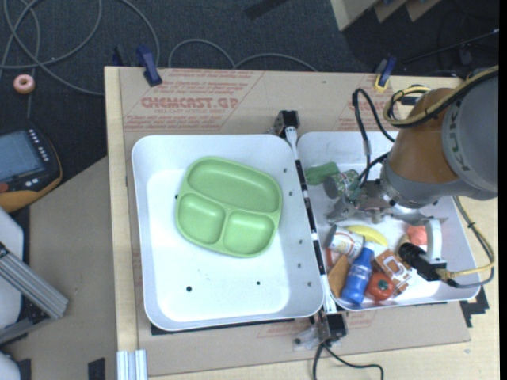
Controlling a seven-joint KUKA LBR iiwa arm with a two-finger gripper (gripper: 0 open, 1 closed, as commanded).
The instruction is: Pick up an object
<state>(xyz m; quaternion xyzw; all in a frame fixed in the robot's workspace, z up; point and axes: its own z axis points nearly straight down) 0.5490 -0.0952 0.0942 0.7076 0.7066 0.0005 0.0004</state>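
Blue bottle [358, 274] at right bin's [467, 295] front edge, crowded by banana [366, 233] and orange toy [390, 275]; gripper [358, 200] above mid-bin, jaw state indiscernible; risk: clutter causes a glancing, failed grasp.

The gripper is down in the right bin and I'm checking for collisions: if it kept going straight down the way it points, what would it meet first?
Probably the small clutter under the gripper near the green block, or the right bin floor beside it. Depth is unclear from this slanted view.
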